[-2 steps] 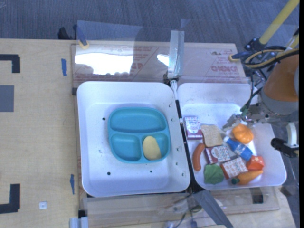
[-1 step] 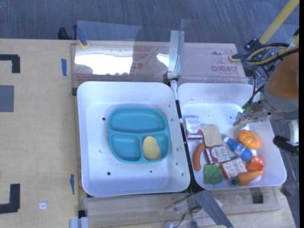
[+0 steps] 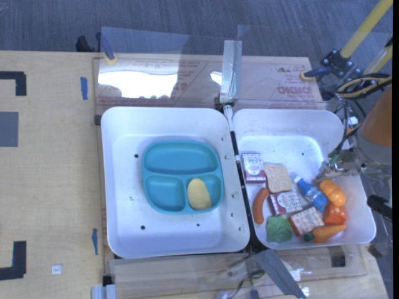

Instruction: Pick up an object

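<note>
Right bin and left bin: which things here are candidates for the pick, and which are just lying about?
Candidates, right bin: hot dog, green vegetable, cracker, blue bottle, orange, carrot.

Lying about, left bin: teal divided plate, yellow potato.

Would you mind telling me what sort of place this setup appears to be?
Probably a robotics lab bench for picking trials: two white bins side by side, toy food such as a sausage and bread slice in the right one, and taped markers on the wooden table.

Bright, slightly soft; glare on acrylic panel (image 3: pixel 140 80).
</note>
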Controlling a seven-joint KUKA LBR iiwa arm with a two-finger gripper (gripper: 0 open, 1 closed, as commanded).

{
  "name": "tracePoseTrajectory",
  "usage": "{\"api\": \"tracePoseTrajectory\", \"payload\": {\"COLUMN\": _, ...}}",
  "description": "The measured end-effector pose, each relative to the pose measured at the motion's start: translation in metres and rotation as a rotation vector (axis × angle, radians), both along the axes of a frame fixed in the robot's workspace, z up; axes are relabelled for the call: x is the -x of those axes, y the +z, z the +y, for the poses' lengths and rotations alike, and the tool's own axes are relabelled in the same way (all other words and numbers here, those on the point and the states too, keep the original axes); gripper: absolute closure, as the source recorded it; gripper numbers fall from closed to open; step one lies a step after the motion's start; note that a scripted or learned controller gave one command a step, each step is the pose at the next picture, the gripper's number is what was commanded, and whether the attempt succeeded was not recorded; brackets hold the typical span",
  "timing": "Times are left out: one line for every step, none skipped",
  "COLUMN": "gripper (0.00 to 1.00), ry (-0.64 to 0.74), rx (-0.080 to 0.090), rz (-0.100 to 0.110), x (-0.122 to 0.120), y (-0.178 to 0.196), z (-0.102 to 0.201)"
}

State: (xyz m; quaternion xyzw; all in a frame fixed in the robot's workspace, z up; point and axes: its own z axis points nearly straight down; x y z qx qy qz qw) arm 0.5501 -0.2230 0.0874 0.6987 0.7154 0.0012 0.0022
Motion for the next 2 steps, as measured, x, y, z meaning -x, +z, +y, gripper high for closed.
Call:
{"api": "tracePoseTrajectory", "payload": {"gripper": 1.00, "ry": 0.286, "rx": 0.005, "rz": -0.005, "x": 0.0351, "y": 0.1605, "z": -0.0010}}
{"api": "tracePoseTrajectory", "payload": {"gripper": 0.00, "ry": 0.286, "rx": 0.001, "rz": 0.002, "x": 0.0366, "y": 0.1566, "z": -0.0006}}
